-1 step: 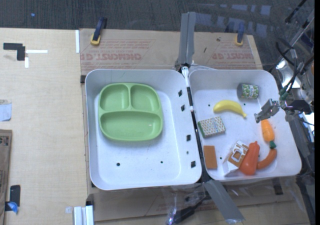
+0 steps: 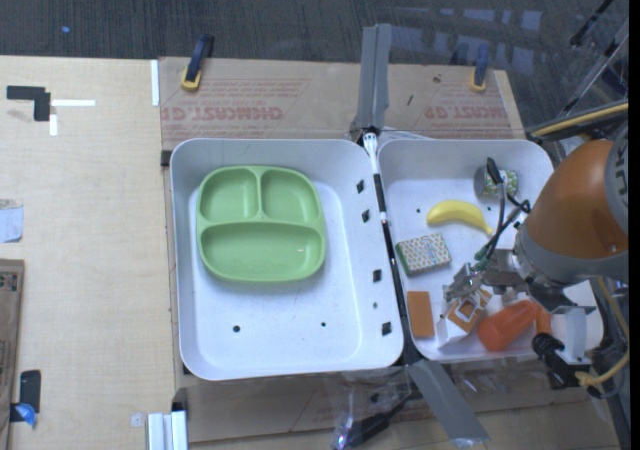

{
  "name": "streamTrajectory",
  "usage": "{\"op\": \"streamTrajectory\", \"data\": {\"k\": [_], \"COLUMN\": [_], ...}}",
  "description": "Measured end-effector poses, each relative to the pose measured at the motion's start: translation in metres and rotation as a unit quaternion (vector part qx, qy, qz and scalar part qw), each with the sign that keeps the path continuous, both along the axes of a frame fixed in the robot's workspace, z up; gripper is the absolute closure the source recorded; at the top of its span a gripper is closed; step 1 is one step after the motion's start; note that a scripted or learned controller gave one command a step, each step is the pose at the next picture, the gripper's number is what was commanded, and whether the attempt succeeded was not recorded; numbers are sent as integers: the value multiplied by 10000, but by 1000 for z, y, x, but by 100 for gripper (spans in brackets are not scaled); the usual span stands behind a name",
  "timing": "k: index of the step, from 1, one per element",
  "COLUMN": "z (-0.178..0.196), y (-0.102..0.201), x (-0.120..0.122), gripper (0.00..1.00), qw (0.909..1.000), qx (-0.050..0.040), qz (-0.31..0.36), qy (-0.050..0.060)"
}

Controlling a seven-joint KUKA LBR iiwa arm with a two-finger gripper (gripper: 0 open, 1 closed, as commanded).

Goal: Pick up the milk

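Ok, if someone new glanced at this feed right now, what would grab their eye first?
Probably the green divided plate, sitting alone in the left bin. Next, the arm's orange band, reaching in from the right over the right bin, with the pincer low among the clutter. There, the yellow banana stands out near the middle, with an orange-red item at the near edge.

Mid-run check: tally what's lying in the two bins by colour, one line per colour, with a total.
Green: 2, the divided plate and a patterned box
Yellow: 1, the banana
Orange: 2, a flat block and a rounded piece
Unclear: 1, small item at the far rim
Total: 6
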State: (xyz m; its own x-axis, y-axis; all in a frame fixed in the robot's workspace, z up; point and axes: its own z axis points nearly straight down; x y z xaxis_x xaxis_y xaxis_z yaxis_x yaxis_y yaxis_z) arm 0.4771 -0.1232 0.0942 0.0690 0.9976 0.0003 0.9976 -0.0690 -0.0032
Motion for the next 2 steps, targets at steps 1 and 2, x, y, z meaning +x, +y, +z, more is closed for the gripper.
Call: {"op": "streamTrajectory", "data": {"k": [1,2], "z": [-4,7], "y": [31,28], "x": [0,5], "gripper": [0,100], "qw": [9935,9938], "qx": [5,-24], "qz": [1138,1108], "qy": [0,-57]}}
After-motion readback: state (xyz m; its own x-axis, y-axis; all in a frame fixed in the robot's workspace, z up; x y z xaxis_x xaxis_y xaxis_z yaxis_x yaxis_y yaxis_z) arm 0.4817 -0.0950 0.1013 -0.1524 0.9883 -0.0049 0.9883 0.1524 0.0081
